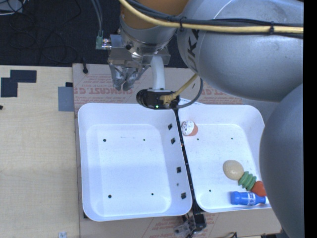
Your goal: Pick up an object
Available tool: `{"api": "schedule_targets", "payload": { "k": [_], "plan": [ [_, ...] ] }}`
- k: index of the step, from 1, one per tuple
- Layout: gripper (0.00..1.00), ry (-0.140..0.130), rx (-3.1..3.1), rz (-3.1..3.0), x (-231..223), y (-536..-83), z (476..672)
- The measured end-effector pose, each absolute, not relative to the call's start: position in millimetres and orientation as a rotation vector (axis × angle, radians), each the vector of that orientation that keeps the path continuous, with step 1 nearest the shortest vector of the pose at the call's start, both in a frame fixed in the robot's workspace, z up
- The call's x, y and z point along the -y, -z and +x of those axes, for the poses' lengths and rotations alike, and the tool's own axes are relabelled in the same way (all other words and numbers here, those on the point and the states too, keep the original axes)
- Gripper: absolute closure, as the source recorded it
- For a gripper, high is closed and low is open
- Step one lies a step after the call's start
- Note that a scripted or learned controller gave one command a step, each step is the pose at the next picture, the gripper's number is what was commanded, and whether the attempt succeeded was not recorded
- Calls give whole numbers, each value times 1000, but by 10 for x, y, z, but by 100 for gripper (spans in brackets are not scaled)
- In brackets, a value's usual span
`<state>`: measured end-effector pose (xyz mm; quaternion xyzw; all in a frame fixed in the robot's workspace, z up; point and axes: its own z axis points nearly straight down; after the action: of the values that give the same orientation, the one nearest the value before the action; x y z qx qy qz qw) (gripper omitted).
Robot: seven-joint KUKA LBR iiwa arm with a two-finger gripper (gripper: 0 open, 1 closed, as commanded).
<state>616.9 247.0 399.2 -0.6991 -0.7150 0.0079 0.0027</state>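
- Claw (125, 81) hangs above the far edge of the left bin (89, 133), over the cardboard; its grey metal fingers look pressed together with nothing between them.
- Left bin is smooth white plastic, shallow, with rounded corners.
- Right bin (218, 133) holds a small white-and-orange ball (188, 128) near the far left corner.
- Near the right corner lie a tan oval (233, 169), a ridged green piece (247, 180) touching an orange tip (259, 187), and a blue bottle (247, 198) on its side.
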Motion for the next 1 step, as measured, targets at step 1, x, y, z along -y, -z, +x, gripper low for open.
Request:
{"api": "schedule_targets", "payload": {
  "k": [1],
  "plan": [
    [100, -30, 2248, -2185, -2481, -4083, 6165]
  ]
}}
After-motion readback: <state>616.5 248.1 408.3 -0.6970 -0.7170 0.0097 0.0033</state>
